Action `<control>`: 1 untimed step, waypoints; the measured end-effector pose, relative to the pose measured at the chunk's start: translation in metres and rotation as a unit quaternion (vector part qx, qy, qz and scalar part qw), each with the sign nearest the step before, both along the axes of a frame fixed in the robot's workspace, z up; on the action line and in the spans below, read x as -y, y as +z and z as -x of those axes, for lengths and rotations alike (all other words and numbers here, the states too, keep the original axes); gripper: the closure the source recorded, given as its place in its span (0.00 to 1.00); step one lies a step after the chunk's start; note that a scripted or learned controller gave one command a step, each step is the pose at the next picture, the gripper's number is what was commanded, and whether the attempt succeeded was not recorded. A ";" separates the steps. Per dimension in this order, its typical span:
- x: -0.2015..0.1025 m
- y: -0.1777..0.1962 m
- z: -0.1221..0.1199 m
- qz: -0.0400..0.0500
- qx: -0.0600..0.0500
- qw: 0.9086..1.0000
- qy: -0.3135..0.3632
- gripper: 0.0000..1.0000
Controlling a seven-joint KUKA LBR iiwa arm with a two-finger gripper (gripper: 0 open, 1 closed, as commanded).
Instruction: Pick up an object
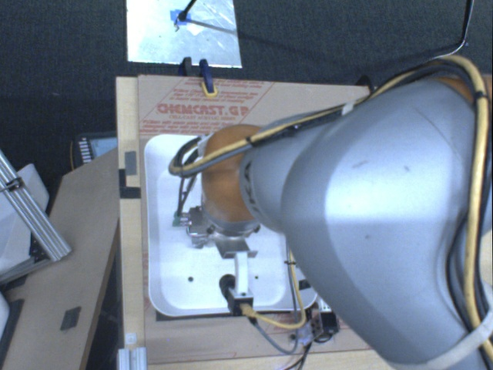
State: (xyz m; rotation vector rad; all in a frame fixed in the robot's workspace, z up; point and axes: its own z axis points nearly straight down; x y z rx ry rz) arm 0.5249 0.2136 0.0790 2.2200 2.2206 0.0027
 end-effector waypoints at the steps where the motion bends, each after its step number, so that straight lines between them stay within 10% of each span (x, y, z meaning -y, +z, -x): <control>1: 0.000 0.016 0.000 -0.001 -0.001 1.000 0.000 1.00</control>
